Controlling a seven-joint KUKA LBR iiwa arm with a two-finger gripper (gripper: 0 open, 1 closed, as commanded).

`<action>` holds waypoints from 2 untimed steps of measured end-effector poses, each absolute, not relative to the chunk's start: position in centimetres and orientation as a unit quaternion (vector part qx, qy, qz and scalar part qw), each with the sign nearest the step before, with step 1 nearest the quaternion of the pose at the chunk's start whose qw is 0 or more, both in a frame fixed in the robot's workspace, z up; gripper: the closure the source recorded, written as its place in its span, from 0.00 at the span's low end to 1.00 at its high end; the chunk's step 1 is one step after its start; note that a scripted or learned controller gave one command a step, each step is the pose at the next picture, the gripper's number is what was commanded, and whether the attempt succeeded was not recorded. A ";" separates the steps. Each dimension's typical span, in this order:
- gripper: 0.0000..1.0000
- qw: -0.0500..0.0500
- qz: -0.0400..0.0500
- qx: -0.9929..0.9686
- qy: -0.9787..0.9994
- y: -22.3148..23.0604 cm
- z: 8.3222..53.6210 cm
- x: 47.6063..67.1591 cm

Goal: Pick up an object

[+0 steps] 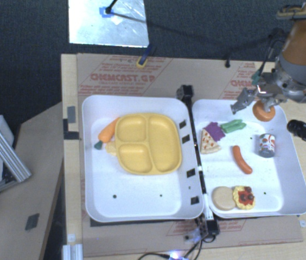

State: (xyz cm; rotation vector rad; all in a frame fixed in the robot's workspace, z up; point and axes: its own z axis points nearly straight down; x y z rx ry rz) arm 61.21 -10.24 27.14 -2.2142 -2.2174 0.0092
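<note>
The claw [256, 103] hovered at the right bin's [297, 191] far edge; its opening could not be told. Nothing looked lifted: an orange disc [263, 112] lay just beside it, a can [267, 144] nearer.

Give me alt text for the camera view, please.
A grey and orange robot arm's gripper hovers over the right bin of toy food, near an orange disc; the left bin holds a yellow divided plate.

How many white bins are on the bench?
2. The left bin holds the yellow plate and a carrot. The right bin sits beside it, holding the other toy foods.
</note>
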 end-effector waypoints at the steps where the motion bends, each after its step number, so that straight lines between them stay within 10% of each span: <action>1: 0.00 0.000 -0.001 -0.706 -0.708 -10.2 27.8 61.4; 2: 0.00 0.001 0.001 -0.707 -0.707 -10.9 21.8 61.2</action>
